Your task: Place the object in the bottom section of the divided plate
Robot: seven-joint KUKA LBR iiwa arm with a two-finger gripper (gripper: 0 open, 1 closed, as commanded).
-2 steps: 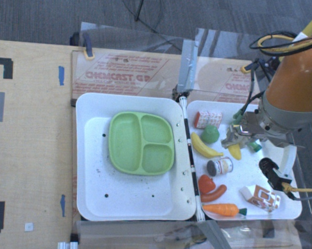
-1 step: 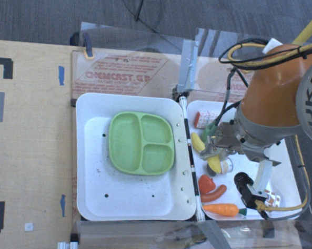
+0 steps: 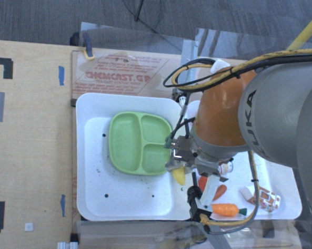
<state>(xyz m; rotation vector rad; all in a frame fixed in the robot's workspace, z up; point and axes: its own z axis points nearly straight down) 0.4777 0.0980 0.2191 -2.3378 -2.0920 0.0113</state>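
Grey two-finger gripper [image 3: 176, 160] hangs at the light green divided plastic plate's [image 3: 134, 141] right rim; whether it is spread or closed cannot be told. Directly under it, touching, a small yellow oblong object [image 3: 179, 175] pokes out, long axis running toward the bench's near edge.

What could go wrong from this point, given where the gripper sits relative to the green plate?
The gripper sits right at the green divided plate's right rim, so a careless move could knock or shift the plate in the left bin. The yellow object below the gripper lies near the wall between the bins; it could drop outside the plate. The arm hides much of the right bin, where the carrot lies, so contact there is hard to judge.
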